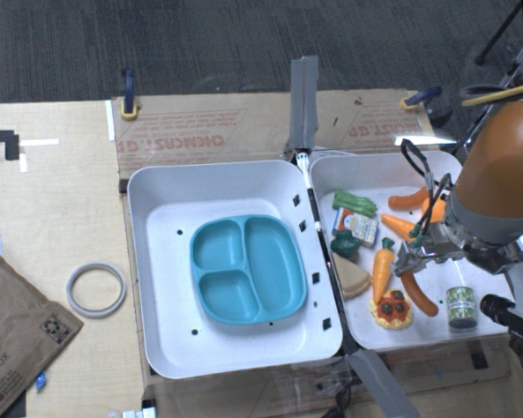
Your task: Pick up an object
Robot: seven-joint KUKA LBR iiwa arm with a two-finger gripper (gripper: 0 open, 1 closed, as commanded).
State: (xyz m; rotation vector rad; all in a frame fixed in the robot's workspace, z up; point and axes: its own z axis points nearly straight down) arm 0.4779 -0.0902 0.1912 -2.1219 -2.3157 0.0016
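One carrot [383, 273] — upright in view, leafy end up — tool [412, 254] beside, grip state unclear.

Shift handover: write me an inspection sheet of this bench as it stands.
Surface: two white bins side by side, left bin, right bin, on a wooden bench.
Job's things: in the right bin, carrot, sausage, small can, pizza slice, green packet.
Clutter: blue divided plate in the left bin; tape ring and cardboard box on the bench.
Grippers: gripper low over the right bin, near the carrot and sausage.
Cables: black cable looping by the arm.
Surroundings: dark carpet behind; clamp at the bench edge.
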